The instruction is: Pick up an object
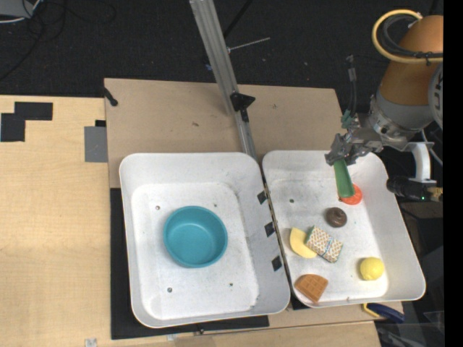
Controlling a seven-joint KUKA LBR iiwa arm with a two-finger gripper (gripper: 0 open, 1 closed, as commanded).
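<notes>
Starting nearest in the right bin (405, 284): waffle-like piece (312, 287), lemon (371, 268), then a yellow wedge (298, 243) touching a checkered block (326, 245). Beyond them, brown round piece (335, 217). Farther back, end effector (345, 155) looks closed on the top of a green-and-orange toy (345, 183), possibly a carrot, hanging tilted. Teal bowl (194, 236) in the left bin (137, 194).

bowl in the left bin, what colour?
Teal blue bowl, plain, no pattern; seen clearly in the camera view.
</notes>
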